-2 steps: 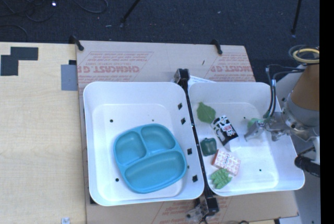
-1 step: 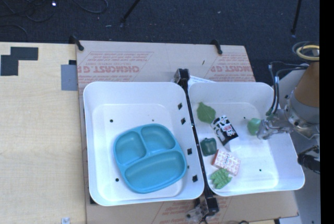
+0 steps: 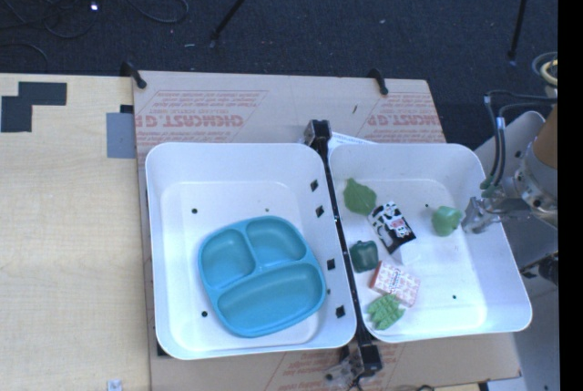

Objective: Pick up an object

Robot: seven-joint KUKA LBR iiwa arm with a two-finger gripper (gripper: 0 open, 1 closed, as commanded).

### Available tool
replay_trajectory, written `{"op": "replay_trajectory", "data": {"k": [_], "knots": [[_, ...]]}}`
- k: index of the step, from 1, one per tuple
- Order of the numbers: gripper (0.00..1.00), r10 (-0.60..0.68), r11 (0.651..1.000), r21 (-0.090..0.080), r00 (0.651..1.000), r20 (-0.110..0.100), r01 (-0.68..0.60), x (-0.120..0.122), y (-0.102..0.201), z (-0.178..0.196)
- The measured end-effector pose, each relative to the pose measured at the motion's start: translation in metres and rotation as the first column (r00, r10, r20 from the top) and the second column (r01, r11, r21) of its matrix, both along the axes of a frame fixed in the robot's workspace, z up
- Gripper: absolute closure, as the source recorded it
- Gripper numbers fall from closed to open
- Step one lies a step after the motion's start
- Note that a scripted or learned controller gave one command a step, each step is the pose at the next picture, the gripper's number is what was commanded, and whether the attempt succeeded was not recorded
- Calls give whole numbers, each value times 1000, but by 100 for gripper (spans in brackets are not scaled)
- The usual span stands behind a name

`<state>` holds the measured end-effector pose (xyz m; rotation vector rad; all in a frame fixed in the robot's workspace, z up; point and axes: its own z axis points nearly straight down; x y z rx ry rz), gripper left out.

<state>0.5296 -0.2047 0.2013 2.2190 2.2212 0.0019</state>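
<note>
While I scan from the left, the pale wood-grain bench top point(image 3: 64, 234) reads smooth and matte, with a flat sheet of printed brown cardboard point(image 3: 228, 111) under both bins. Left bin point(image 3: 182, 175): shallow, glossy white plastic, rounded corners. Lying in it, a turquoise divided plate point(image 3: 262, 275), smooth plastic, three compartments, tilted a little askew.

A black clip strip point(image 3: 330, 225) runs down the seam between the bins.

Right bin point(image 3: 496, 289), same white plastic, holds the loose objects: a soft-looking green leaf-shaped piece point(image 3: 359, 195) near the seam; a small black-and-white patterned box point(image 3: 393, 226) beside it; a dark green blocky piece point(image 3: 363, 255) below; a flat pink-and-white printed packet point(image 3: 395, 282); a knobbly light green piece point(image 3: 385, 312) at the near edge; a rounded green lump point(image 3: 446, 219) toward the right wall.

The gripper point(image 3: 477, 216), dull grey metal, sits low at the bin's right wall, just beside the green lump; the arm enters level from the right. I cannot tell how its fingers stand, and nothing shows between them.
</note>
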Motion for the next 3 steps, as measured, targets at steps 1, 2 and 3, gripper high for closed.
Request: {"op": "replay_trajectory", "data": {"k": [1, 2, 3], "knots": [[100, 0, 1000, 1, 1000, -3, 0, 0, -1, 5], [100, 4, 1000, 4, 1000, -5, -4, 1, 52, 12], [100, 4, 1000, 3, 1000, -5, -4, 19, 102, 5]]}}
